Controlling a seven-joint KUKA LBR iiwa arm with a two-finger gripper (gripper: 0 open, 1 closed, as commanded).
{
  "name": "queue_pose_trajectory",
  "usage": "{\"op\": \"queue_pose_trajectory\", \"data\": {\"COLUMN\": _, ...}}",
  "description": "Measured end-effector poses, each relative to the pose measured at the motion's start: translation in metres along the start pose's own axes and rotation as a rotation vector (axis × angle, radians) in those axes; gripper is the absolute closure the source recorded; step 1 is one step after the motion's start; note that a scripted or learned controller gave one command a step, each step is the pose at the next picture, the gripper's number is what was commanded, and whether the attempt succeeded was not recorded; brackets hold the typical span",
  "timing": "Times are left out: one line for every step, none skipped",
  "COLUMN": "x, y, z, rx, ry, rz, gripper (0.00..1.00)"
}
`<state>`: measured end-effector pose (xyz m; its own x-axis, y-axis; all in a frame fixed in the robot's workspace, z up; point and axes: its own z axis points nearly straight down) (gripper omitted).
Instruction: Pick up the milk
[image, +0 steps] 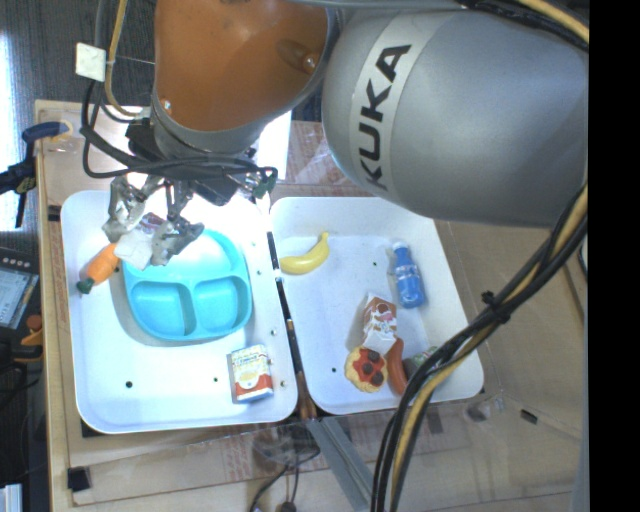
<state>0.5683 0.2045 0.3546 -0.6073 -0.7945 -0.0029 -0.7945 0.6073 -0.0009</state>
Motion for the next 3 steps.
{"op": "queue_pose_trajectory", "data": {"x": -0.030, "y": -0.048, "z": 0.018, "rx": -0.001, "ry": 0.000, "rz": -0.201, "gripper": 1.00}}
{"op": "queue_pose_trajectory", "data": {"x": -0.053, "y": -0.070, "z": 0.021, "rx": -0.001, "ry": -0.001, "rz": -0.513, "gripper": 1.00}}
{"op": "queue_pose_trajectory", "data": {"x": -0.043, "y": -0.065, "z": -0.008, "rx": -0.001, "ry": -0.001, "rz": -0.750, "gripper": 1.00}}
